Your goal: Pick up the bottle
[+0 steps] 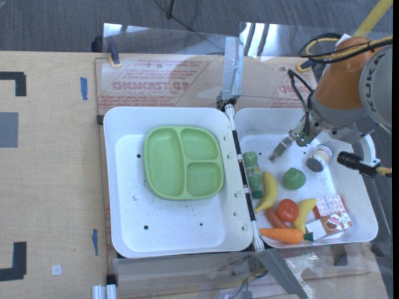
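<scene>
Bottle [251, 174]: lying along the right bin's [368, 229] left wall, frame centre-right.
Gripper [282, 149]: hovering upper right of it, jaws slightly apart, gripping nothing.

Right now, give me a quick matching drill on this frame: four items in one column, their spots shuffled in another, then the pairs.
Items:
1. plate
2. bottle
3. carrot
4. carton

Places:
A. near edge of the right bin, under the tomato
B. left bin
C. right bin's near right corner
D. against the right bin's left wall

Pairs: 1-B, 2-D, 3-A, 4-C
</scene>
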Controlling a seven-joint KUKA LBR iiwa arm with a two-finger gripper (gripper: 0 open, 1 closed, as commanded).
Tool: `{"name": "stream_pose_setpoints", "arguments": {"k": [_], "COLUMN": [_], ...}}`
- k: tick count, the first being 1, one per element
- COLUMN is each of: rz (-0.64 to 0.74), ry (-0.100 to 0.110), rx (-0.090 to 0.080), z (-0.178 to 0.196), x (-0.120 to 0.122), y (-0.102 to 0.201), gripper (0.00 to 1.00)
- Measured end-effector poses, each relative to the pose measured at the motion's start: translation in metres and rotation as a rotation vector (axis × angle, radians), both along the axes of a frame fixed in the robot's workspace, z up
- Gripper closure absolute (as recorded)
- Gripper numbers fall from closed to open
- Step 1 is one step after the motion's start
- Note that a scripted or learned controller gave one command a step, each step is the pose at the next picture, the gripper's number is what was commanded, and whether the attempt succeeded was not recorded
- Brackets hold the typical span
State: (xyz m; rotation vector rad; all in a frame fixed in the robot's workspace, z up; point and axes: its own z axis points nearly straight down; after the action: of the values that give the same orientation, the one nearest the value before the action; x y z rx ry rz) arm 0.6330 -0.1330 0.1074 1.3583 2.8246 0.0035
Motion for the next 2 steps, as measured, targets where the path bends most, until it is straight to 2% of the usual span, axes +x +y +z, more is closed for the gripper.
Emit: {"name": "stream_pose_setpoints", "arguments": {"k": [1,2], "rz": [0.099,-0.076], "ry": [0.002,0.001], "rx": [-0.003,0.0], "z": [0.092,-0.003], "x": [-0.077,-0.03], "y": [-0.089,-0.06], "gripper": [0.0,0.0]}}
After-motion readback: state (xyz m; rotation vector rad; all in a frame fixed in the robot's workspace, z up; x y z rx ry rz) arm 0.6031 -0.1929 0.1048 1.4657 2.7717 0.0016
